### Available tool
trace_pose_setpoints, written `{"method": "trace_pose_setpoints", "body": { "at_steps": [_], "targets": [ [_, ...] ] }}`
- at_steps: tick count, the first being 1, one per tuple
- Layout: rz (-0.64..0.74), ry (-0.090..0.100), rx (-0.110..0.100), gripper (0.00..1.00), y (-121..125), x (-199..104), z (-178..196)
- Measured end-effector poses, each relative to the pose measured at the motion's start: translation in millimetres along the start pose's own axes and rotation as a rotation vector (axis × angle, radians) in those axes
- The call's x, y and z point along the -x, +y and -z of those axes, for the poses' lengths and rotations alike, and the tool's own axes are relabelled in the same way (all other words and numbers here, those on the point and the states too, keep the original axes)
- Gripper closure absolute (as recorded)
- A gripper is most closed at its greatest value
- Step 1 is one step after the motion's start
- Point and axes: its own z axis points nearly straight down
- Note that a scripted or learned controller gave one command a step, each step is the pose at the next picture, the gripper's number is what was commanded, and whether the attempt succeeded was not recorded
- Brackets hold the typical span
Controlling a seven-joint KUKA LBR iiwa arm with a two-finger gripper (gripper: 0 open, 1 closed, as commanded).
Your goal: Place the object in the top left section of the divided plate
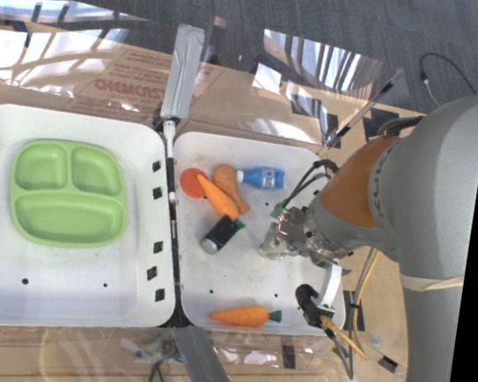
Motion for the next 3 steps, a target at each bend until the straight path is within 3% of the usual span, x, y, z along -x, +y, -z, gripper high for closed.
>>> {"method": "trace_pose_setpoints", "body": {
  "at_steps": [1,2,3],
  "targets": [
    [-0.135,0.001,-0.001,1.0,-37,23,1],
    [-0.13,0.002,-0.004,1.0,-37,22,10],
    [-0.416,-0.001,-0.003,1.0,-47,26,15]
  ]
}}
